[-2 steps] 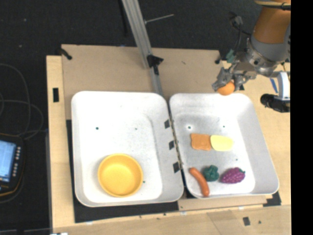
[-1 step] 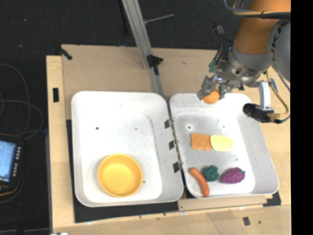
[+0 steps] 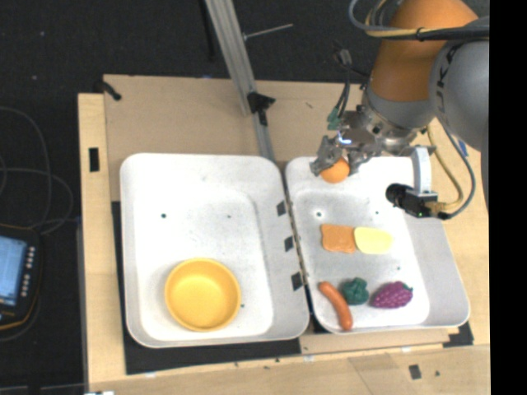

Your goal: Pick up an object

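Up at twelve o'clock over the right bin point(image 3: 428, 253), the claw point(image 3: 336, 164) is closed around a small orange ball point(image 3: 334, 172), lifted clear of the bin floor.

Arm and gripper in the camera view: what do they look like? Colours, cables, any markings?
The arm is grey with a rounded orange band above the wrist. Pale cable loops arch over the orange part, and thin dark cables run down beside the wrist. The gripper is a small grey and dark metal assembly with a green spot on its side. No markings are readable.
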Tool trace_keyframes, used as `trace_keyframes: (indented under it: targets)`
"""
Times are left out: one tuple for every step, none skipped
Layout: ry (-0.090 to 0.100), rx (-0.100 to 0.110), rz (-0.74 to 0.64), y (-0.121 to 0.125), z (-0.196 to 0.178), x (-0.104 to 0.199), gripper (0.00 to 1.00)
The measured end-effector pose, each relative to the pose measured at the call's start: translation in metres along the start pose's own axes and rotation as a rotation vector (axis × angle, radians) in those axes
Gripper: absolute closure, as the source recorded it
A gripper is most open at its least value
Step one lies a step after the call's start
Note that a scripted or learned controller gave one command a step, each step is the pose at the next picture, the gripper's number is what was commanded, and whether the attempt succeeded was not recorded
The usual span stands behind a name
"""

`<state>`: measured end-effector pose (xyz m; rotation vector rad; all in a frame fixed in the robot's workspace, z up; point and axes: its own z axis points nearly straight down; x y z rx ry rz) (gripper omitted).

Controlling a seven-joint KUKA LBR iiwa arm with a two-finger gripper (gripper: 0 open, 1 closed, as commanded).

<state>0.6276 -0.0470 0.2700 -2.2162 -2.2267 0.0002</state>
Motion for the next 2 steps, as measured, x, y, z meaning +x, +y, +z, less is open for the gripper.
trace_keyframes:
  targets:
    - [0.001,-0.001,-0.001,-0.005,0.001,0.045,1.0]
    - [0.0,0.001,0.0,-0.025,0.023,0.093,1.0]
